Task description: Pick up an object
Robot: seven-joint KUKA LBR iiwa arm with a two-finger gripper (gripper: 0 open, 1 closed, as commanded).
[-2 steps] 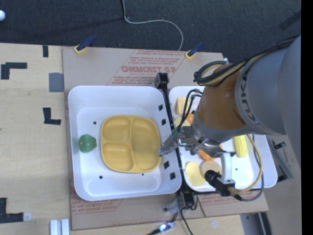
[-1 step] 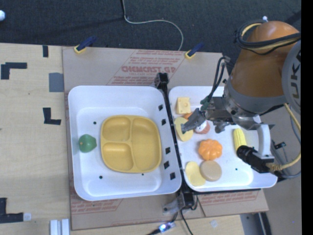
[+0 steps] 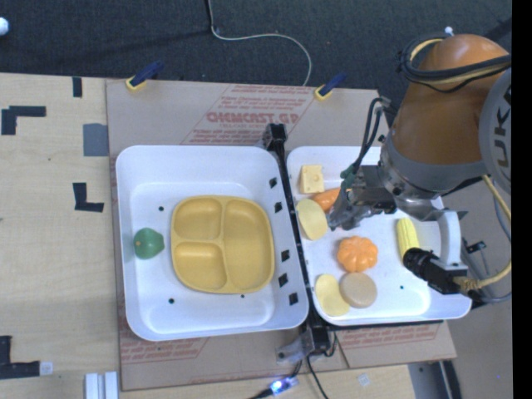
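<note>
My gripper (image 3: 342, 216) hangs low over the right bin (image 3: 432, 306), its dark fingers just above an orange carrot-like piece (image 3: 327, 198) and a pale yellow slice (image 3: 312, 219). Nothing shows between the fingers. Close by lie a cheese cube (image 3: 312, 178), an orange pumpkin (image 3: 357, 253), a corn cob (image 3: 407, 235), a beige round piece (image 3: 360, 289) and a yellow slice (image 3: 330, 296). In the left bin (image 3: 137, 173) sit a yellow divided plate (image 3: 223, 243) and a green pepper-like toy (image 3: 149, 243).
The arm's orange band and grey wrist (image 3: 440, 106) loom over the right bin's far right part. A black clamp divider (image 3: 287, 223) runs between the bins. A cable (image 3: 258, 36) lies on the dark floor behind the cardboard.
</note>
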